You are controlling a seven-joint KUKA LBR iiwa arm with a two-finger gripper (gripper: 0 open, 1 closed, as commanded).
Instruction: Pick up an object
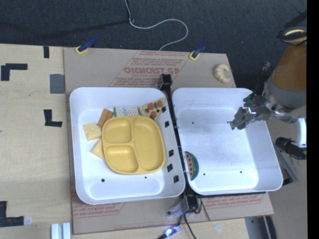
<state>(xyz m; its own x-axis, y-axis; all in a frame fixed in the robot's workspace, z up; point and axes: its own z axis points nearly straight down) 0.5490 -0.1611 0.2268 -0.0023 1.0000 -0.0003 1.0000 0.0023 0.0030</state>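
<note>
A robotics laboratory test cell, viewed from above. Two shallow white bins, the left bin [79, 133] and the right bin [259, 158], sit side by side on a cardboard sheet [144, 71] with printed lettering, fastened at its far edge by a blue and yellow clamp [85, 45] and a second clamp [198, 50]. The wooden counter [30, 148] bears black tape marks [50, 117] at left. A white cable [154, 25] trails over dark carpet [60, 14] at the far side. An industrial arm [291, 78], grey with an orange band, enters from the right. The left bin holds toy-like props, among them a yellow divided plate [133, 144].
</note>
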